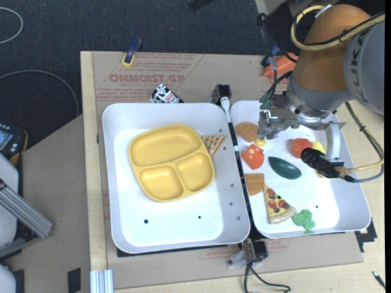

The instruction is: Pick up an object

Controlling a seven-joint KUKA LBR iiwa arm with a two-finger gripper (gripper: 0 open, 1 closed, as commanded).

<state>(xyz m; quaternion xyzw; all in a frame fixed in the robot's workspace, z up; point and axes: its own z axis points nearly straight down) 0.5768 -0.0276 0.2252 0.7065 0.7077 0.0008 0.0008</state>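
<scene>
Right bin (348, 206) is pretty crowded toward its left wall: cookie (247, 130), strawberry (253, 157), cracker (255, 183), pizza (276, 205) and broccoli (303, 218), with bare floor on the right. The gripper (264, 134) sits low beside the cookie, over something small and yellow; can't tell how far the jaws are open or if they're gripping anything.

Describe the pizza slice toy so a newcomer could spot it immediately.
Look in the right bin, toward its near edge. The pizza slice lies between a tan cracker and a green broccoli piece. It alone is a yellow wedge dotted with red toppings.
</scene>
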